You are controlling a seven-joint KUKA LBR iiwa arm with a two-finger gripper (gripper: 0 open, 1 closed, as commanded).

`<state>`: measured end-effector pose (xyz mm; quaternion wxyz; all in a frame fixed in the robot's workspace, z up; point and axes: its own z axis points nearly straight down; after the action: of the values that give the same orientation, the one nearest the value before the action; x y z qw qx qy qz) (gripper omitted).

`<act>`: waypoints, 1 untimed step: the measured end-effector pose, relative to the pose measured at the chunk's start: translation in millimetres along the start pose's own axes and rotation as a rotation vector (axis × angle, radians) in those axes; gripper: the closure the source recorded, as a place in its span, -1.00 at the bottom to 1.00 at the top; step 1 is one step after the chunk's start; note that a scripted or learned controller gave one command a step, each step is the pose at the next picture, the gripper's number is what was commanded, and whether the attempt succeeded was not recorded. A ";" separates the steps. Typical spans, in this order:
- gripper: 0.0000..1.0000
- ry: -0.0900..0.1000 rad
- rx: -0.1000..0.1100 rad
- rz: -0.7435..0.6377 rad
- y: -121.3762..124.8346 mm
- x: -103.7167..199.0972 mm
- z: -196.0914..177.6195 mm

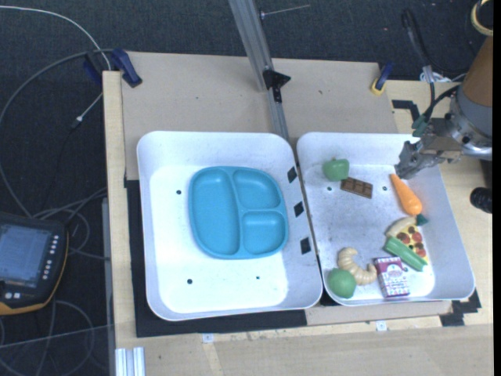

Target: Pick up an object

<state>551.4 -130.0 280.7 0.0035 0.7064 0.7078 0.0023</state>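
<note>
gripper is parked over the right bin, right above the carrot; honestly can't tell its state

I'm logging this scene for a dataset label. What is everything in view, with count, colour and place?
bins: 2, white, side by side on bench
divided plate: 1, blue, left bin
green pepper: 1, green, right bin, top
chocolate bar: 1, brown, beside pepper
carrot: 1, orange, right bin's right side
pizza slice: 1, yellow, below carrot
green round fruit: 1, green, bottom
carton: 1, red-white, bottom right
pendant: 1, orange-black, floor left
gripper: 1, grey, above carrot
</note>
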 end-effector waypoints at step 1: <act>1.00 0.005 0.012 -0.004 -7.7 52.1 17.5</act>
<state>543.8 -77.9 263.1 -0.0025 0.7051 0.7091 0.0000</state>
